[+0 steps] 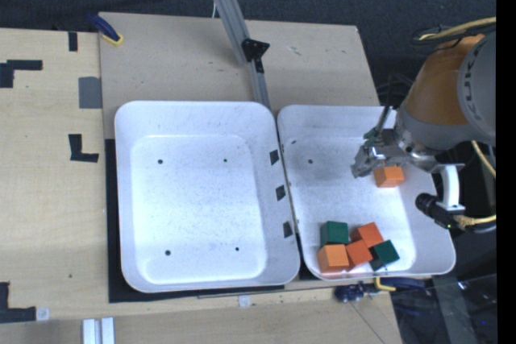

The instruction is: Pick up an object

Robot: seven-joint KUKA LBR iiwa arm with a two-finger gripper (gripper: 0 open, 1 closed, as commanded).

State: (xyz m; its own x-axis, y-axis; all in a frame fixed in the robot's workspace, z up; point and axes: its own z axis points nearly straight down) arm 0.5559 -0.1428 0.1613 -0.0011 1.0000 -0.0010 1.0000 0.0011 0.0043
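Orange block [390,176] — squarish, no clear long axis — at gripper [372,159], grip indiscernible.

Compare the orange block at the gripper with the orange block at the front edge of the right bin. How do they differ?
The orange block at the gripper sits alone, apart from the pile; the front orange block is packed against green and orange neighbours. The first lies beside the gripper, mid-bin; the second lies by the bin's near rim. Both are orange, boxy, similar in size, in the right bin.
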